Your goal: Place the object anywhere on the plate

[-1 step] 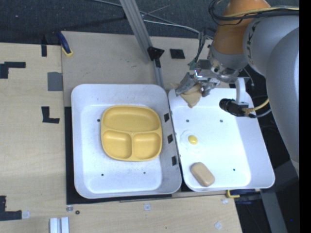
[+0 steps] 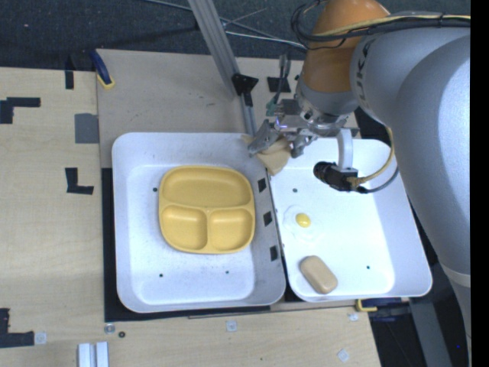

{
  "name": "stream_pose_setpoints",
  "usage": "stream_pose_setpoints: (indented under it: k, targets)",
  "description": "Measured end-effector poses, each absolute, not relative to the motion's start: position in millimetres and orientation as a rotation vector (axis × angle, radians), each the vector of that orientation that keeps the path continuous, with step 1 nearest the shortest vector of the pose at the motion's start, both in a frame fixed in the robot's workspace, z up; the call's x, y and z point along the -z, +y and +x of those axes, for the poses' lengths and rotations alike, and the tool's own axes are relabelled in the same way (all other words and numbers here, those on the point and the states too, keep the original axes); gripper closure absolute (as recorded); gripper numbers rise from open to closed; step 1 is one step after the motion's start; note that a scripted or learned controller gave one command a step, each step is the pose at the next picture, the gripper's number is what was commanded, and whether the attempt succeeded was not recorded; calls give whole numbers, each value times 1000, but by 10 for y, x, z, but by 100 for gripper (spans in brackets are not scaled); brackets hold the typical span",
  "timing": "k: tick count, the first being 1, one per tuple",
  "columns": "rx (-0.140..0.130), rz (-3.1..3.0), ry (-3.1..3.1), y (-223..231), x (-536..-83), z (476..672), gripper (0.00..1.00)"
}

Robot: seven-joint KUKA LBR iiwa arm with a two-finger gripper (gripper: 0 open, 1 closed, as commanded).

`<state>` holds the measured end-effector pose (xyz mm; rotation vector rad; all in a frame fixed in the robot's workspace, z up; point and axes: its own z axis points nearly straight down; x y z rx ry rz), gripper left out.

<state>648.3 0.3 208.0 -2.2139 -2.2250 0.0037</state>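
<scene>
A yellow plate (image 2: pixel 206 209) with three compartments lies in the left bin (image 2: pixel 137 281). My gripper (image 2: pixel 276 148) hangs over the divide between the two bins, near their far edge, above and to the right of the plate. A tan, wedge-like object (image 2: pixel 273 160) sits between its fingers, lifted off the bin floor. The orange band and grey arm rise behind it to the upper right.
The right bin (image 2: pixel 382 266) holds a small yellow piece (image 2: pixel 303 220) near its middle and a tan bread-like lump (image 2: pixel 318 274) by its front edge. A black cable connector (image 2: pixel 336 176) hangs off the wrist. A slanted metal pole (image 2: pixel 218 40) stands behind the bins.
</scene>
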Motion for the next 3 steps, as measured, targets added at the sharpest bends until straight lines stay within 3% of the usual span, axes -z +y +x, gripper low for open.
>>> stream_pose_setpoints:
  k: [1,2,3]
  targets:
    - [-3,-2213,-2226,527,-2055,6391,100]
    - [-1,-2213,-2228,1077,-2007,6456,100]
    - [-3,-2218,-2223,1046,-2010,6456,0]
